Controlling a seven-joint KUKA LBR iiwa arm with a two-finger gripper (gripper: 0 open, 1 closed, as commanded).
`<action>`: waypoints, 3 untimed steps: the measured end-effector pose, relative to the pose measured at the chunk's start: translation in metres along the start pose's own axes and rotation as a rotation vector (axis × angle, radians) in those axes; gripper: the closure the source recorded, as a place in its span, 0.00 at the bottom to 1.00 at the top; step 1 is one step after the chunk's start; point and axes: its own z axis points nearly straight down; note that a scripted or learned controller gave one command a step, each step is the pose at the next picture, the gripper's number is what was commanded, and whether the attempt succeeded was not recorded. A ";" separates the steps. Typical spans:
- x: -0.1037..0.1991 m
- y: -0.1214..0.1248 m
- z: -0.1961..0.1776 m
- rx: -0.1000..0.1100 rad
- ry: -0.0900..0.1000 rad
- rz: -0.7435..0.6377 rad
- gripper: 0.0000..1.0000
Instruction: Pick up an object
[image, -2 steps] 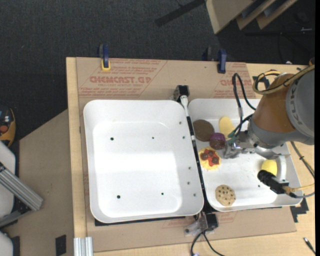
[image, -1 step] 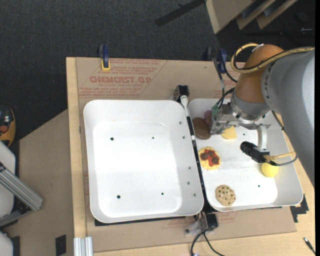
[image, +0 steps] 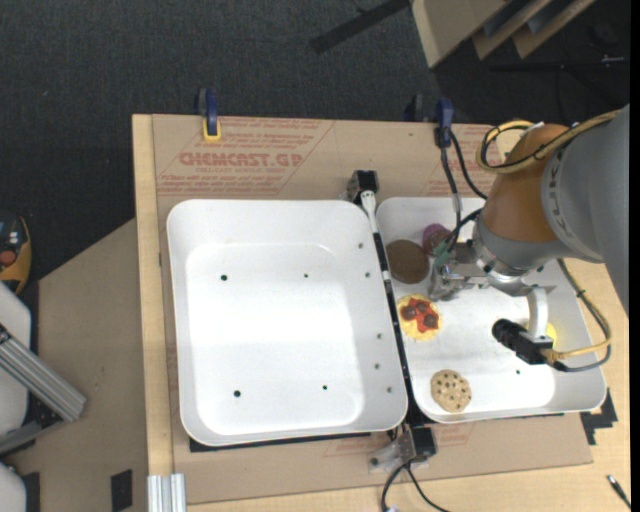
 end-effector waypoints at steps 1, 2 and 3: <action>0.054 0.069 -0.259 -0.028 -0.003 -0.008 1.00; 0.073 0.045 -0.266 -0.006 -0.001 -0.004 1.00; 0.097 0.036 -0.311 -0.014 -0.002 -0.005 1.00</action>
